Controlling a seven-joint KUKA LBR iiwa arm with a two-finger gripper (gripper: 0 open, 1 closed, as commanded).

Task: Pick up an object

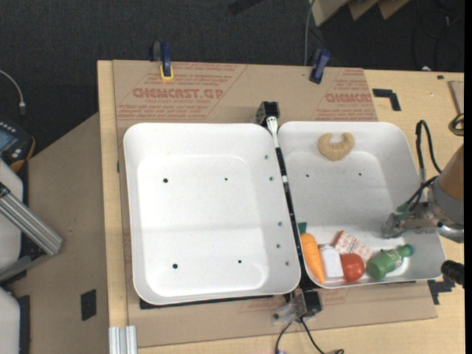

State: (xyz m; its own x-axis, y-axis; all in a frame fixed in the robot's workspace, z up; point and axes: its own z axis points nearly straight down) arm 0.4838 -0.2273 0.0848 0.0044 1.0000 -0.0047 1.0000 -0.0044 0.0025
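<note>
At the near edge of the right bin [398, 142], a small cluster of things lies along the front wall: one orange carrot [313, 257] at the left, touching the divider side; one white packet [331, 262] just beside it; one red tomato-like piece [353, 267]; one red-and-white wrapper [348, 240] just behind those; and one green bottle [385, 262] lying on its side at the right end of the row. That makes five things near the front, packed close, several of them touching.

Just behind the green bottle, over the right side of the same bin, the pincer [402, 224] hangs low at the end of the grey arm [450, 205] that comes in from the right. How far it is open I cannot tell; nothing can be made out in its grip.

The left bin [147, 198] sits beside it on the tabletop [110, 124].

Farther back, near the rear wall of the right bin, lies one tan curved pastry [335, 145], well apart from the front cluster. Beyond the bins, two blue clamps [164, 57] grip the far edge of the tabletop.
</note>
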